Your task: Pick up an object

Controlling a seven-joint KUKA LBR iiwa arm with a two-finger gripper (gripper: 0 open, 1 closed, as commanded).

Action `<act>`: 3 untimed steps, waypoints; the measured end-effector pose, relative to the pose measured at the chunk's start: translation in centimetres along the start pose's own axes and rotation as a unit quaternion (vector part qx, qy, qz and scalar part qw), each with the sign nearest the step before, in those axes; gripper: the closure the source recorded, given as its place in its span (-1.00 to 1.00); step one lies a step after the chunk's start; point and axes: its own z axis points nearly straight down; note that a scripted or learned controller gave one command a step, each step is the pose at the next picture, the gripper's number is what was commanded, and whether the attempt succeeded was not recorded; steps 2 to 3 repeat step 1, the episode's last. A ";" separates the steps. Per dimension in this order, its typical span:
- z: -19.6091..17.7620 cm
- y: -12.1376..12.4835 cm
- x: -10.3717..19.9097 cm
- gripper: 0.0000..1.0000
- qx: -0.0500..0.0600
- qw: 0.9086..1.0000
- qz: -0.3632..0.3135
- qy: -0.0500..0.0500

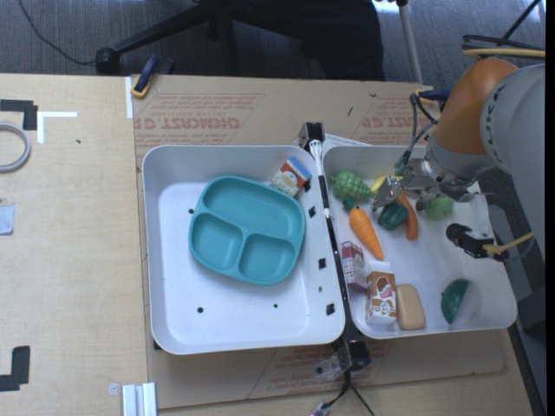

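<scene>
gripper (392,199) low in the right bin (486,315), among the toy food.
it sits over a dark green piece (392,216) beside the carrot (366,232); its fingers seem to touch it, but i cannot tell their state.

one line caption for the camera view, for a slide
Grey KUKA arm's gripper lowered among toy vegetables in the right white bin, beside an orange carrot; teal divided plate in the left.

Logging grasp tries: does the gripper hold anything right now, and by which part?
Cannot be told. The gripper sits low among the toy vegetables in the right bin, right over a dark green piece, but nothing shows plainly between its fingers.
</scene>
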 end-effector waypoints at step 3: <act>-1.0 0.1 0.0 1.00 -0.001 1.000 -0.002 -0.001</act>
